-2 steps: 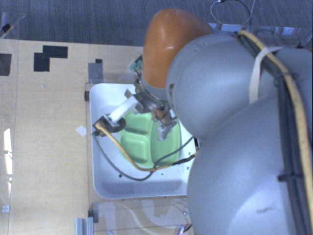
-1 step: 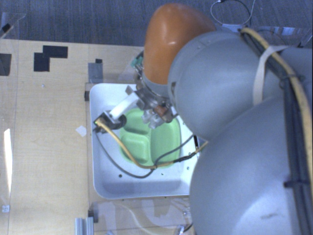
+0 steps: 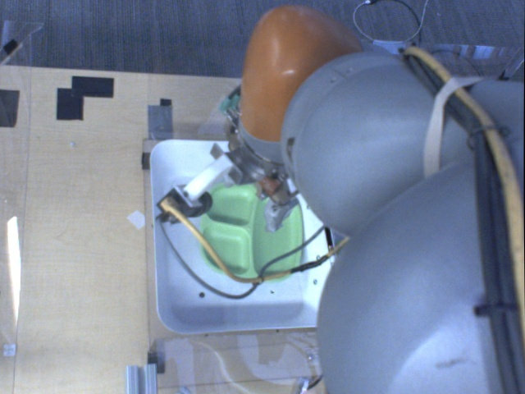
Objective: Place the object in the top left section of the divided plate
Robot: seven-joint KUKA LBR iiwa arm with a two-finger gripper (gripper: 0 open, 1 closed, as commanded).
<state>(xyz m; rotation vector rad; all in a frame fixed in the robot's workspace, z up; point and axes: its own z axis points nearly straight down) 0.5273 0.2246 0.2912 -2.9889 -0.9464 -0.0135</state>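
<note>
A light green divided plate (image 3: 239,230) lies in the white bin (image 3: 184,302), with raised ribs splitting it into sections. The arm's orange band and grey wrist hang directly over the plate's upper right part. My gripper (image 3: 271,197) sits low over the plate's far side, its metal tips near the upper sections. A white and black piece of the tool (image 3: 197,194) sticks out to the left over the plate's top left corner. No separate object can be made out; the arm hides much of the plate's right side.
A yellow and black cable (image 3: 215,271) loops from the tool across the plate's front edge and the bin floor. The huge grey arm body covers the right half of the view. A tan bench with black marks lies left of the bin.
</note>
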